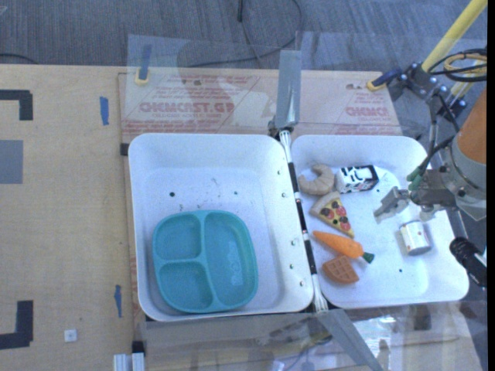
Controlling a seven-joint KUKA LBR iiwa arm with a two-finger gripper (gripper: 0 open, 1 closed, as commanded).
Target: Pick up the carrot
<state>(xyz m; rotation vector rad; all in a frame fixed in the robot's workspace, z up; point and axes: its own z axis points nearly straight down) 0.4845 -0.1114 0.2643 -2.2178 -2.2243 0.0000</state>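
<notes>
- The bench (62,207) is pale wood with black corner marks and blue tape strips, and it carries two shallow white bins side by side.
- The left bin (209,161) holds a teal divided plate (204,261) in its near half.
- The right bin (433,277) holds all the small items, and my arm (473,141) reaches over its far-right edge, orange band showing above the grey wrist.
- My gripper (396,202) hangs over the right part of this bin with its two fingers spread apart and nothing between them.
- The carrot (340,245) lies on the bin floor left of and nearer than my gripper, orange body slanted, green stub pointing right; I am not touching it.
- A pizza slice (332,212) lies just beyond the carrot.
- A tan croissant-like pastry (317,180) sits beyond that, beside a black-and-white carton (357,178).
- A waffle-patterned orange piece (340,270) sits just in front of the carrot.
- A small silver can (414,238) lies on its side just below my gripper.
</notes>
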